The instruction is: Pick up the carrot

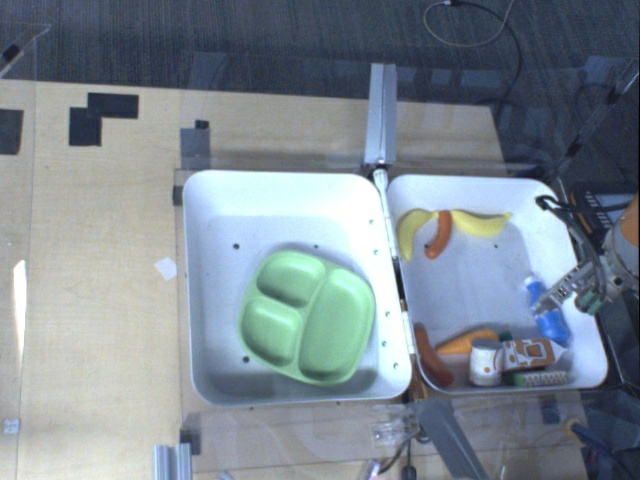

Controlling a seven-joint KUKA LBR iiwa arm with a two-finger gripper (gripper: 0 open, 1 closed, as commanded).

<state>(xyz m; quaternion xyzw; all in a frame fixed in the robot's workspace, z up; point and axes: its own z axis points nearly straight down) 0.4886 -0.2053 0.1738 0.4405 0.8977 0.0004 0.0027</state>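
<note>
The carrot (pixel 463 344) is an orange tapered piece lying near the front wall of the right bin (pixel 500 268). It sits between a brown sausage-like piece (pixel 430 359) and a small white cup (pixel 485 362). My gripper (pixel 583 291) hangs over the right rim of that bin, just right of a blue object (pixel 548 314). It is well to the right of the carrot and a little behind it, and nothing shows in it.
A yellow banana (pixel 478 224) and a red-orange curved piece (pixel 437 234) lie at the back of the right bin. A small printed carton (pixel 530 354) rests at the front right. The left bin (pixel 215 268) holds a green divided plate (pixel 308 316).
</note>
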